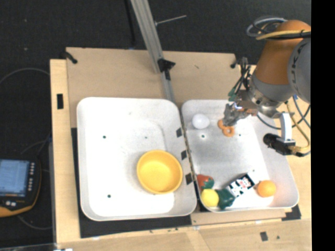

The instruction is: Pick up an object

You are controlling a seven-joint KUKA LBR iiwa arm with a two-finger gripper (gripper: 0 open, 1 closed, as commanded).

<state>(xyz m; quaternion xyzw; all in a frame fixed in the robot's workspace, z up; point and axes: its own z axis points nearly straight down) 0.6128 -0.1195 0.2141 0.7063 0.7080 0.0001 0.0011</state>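
1. Hovering over the right bin (272, 163), upper part, gripper (231, 117) on the grey arm (275, 67) with orange band, reaching in from the right.
2. Fingers: tips sit right at a small orange ring (227, 129); too small and blurred to see how wide they stand or whether the ring is gripped, cannot tell.
3. Orange ring lies near the right bin's back edge, right of a white ball (200, 121), apart from it.
4. Front of right bin, a cluster: yellow ball (210, 197), small red-orange piece (204, 182) just behind it, dark green object (226, 198) beside the yellow ball, black-and-white patterned box (241, 184), orange ball (266, 189) toward the right corner.
5. Left bin (104, 124): yellow bowl (159, 171), upright, at its front right.
6. Both bins side by side on the bench (104, 69); handheld screen device (17, 184) off the bench's left.
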